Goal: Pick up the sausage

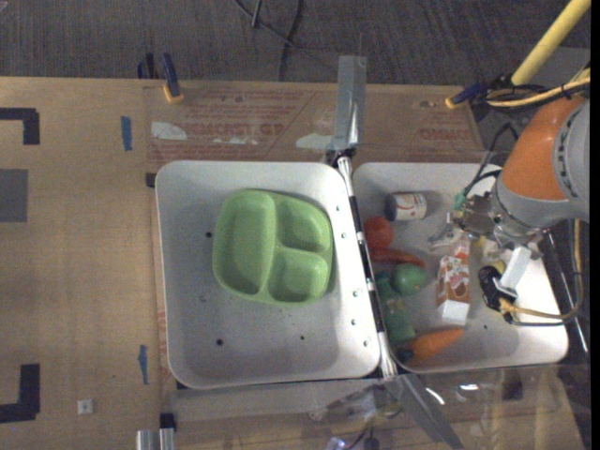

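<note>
Grey and orange, the arm (548, 172) fills the frame's right, above the wooden surface (75, 251). Left bin (178, 345) holds a green divided plate (274, 247). Right bin (539, 340) holds the end effector (461, 225), low at its middle; whether it is open, I cannot tell. Just below it lies a reddish packet (454, 281), apparently the sausage, beside an orange carrot (433, 344) and small can (407, 205).

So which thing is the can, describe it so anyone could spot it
Look in the right-hand white bin, toward its far edge. The small can lies on its side there, pale with a reddish label, the only cylinder among the red, green and orange toy foods.
</note>
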Tool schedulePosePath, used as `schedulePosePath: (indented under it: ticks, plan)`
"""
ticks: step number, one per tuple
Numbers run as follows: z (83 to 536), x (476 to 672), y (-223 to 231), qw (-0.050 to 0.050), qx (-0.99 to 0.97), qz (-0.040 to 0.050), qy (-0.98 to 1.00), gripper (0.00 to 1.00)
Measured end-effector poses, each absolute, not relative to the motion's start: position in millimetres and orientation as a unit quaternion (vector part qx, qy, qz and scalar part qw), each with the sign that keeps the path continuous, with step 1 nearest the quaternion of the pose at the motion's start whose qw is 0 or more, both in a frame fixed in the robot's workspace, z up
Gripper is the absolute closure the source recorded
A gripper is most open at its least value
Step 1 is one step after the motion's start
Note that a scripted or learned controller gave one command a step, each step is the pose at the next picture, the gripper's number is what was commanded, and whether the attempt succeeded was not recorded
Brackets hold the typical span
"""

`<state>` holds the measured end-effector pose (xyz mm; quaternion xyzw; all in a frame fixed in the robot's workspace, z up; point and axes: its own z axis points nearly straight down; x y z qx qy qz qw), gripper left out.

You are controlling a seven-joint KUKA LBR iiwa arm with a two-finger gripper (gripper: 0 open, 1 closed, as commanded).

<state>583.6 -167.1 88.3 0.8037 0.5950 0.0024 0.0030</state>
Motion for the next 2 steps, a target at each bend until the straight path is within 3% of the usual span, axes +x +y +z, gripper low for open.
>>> schedulePosePath:
  ticks: [1,2]
  plan:
    - [88.9,500.5,-149.8,0.002,0.848,0.003,0.53,0.0]
    - [88.3,569.1,-144.9,0.004,0.865,0.0022,0.501,0.0]
